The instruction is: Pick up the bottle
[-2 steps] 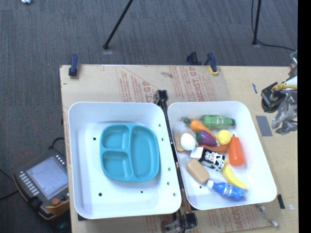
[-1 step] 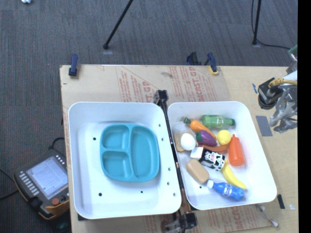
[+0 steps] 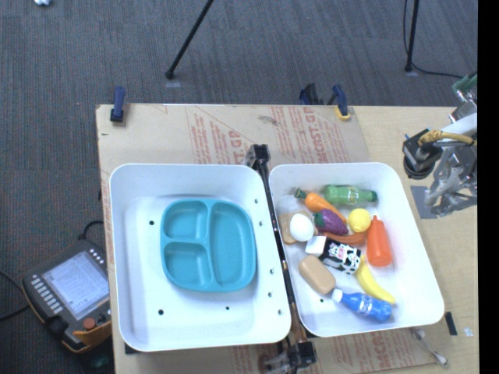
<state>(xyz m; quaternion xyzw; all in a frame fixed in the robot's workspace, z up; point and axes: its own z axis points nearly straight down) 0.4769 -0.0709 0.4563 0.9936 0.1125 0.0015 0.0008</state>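
The hand (image 3: 452, 189) hangs outside the right bin (image 3: 417, 232), past its right wall, carrying nothing; whether it is apart or together I cannot tell. The orange bottle (image 3: 378, 242) lies inside that bin near the same wall, so the pick looks unstarted

The right bin (image 3: 413, 232) is crowded. The blue bottle (image 3: 362, 305) lies near its front wall, touching the banana (image 3: 373, 285) behind it and just beside the tan bread piece (image 3: 317, 275) on its cap end. The orange bottle (image 3: 378, 241) runs along the bin's right side; the green bottle (image 3: 349, 195) lies by its far wall, with the carrot (image 3: 318, 202) beside it. The left bin (image 3: 132, 209) carries a teal tray (image 3: 208, 244), with bare floor around it. The tool (image 3: 446, 185) hangs over the bench's right edge, outside the bins.
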